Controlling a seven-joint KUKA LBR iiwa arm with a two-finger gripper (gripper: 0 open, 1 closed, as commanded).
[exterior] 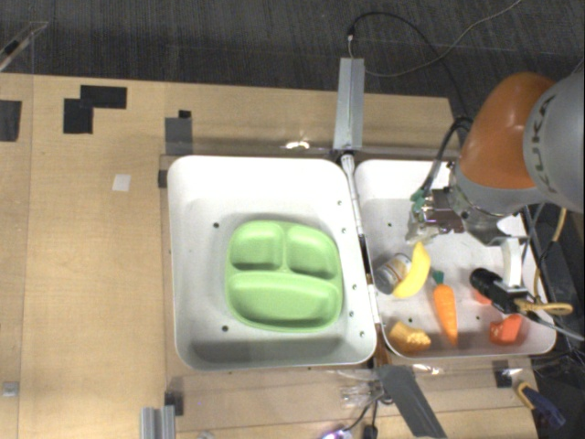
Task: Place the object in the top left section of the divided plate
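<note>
The pincer (428, 219) hangs over the right bin (388, 186), near the bin's 10 o'clock corner. I cannot tell if it is open or closed, because it is small and dark from up here. The top tip of the banana (417, 271) sits right under it, at the pincer's 6 o'clock. I cannot tell if they touch.

The banana is yellow and stands almost straight up and down in the picture. A small grey can (393, 271) lies against it at its 9 o'clock. A carrot (445, 312) lies at the banana's 4 o'clock, close by. A lumpy orange-yellow thing (409, 338) sits at the banana's 6 o'clock, by the bin's near wall. A red thing (505, 329) sits in the bin's 4 o'clock corner.

Dark letters show on the grey shell of the arm (507, 144) at the picture's 3 o'clock edge. They are cut off, so I cannot read them.

The arm comes in from 3 o'clock. Its orange band is up high and the wrist bends down toward 8 o'clock, into the bin.

The green divided plate (283, 302) lies in the middle of the left bin (196, 245). Its top left section (256, 245) is at the plate's 10 o'clock, with nothing in it.
</note>
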